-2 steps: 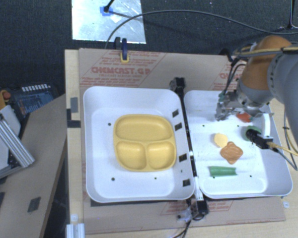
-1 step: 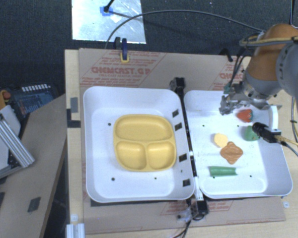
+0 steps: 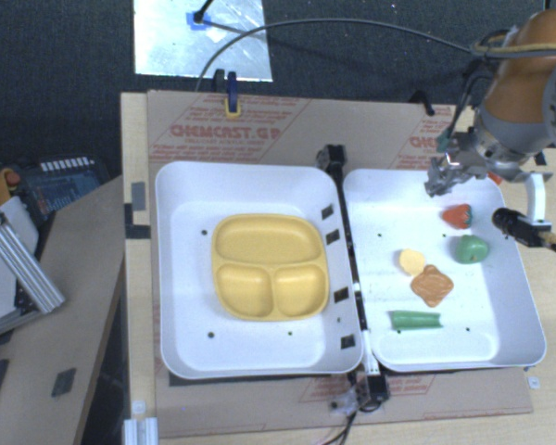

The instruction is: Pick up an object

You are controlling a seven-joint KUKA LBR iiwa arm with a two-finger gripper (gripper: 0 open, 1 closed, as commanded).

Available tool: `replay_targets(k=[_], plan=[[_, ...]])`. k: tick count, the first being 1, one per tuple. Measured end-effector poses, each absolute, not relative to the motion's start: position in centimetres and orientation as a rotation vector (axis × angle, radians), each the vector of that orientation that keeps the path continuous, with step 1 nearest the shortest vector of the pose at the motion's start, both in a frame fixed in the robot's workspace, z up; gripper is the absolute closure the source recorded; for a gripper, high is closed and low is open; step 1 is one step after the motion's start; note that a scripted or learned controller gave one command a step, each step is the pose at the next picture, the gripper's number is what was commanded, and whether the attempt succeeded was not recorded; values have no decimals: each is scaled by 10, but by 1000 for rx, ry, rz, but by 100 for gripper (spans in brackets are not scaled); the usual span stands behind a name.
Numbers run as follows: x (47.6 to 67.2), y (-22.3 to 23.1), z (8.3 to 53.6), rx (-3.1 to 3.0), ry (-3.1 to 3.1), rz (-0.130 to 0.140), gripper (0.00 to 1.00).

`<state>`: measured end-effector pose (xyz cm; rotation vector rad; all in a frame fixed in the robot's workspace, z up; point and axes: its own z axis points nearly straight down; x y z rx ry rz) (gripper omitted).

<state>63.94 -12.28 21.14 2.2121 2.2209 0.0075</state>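
Bins sit side by side on the bench: the left bin holds a yellow divided tray; the right bin holds small toys. Gripper hovers near its back wall, up-left of the red strawberry; whether the fingers are spread, I cannot tell.

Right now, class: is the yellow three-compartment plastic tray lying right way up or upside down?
Right way up. The yellow three-compartment plastic tray lies flat in the left white bin, its three hollows facing upward with nothing in them.

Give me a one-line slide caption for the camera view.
Gripper hovers over the right bin near the red item; yellow tray sits in the left bin.
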Motion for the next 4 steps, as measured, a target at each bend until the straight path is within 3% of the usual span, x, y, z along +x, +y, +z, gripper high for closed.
replay_targets(k=[1,4], plan=[[633,-127,260,2214,2221,6,100],[626,26,252,2211,2230,4,100]])
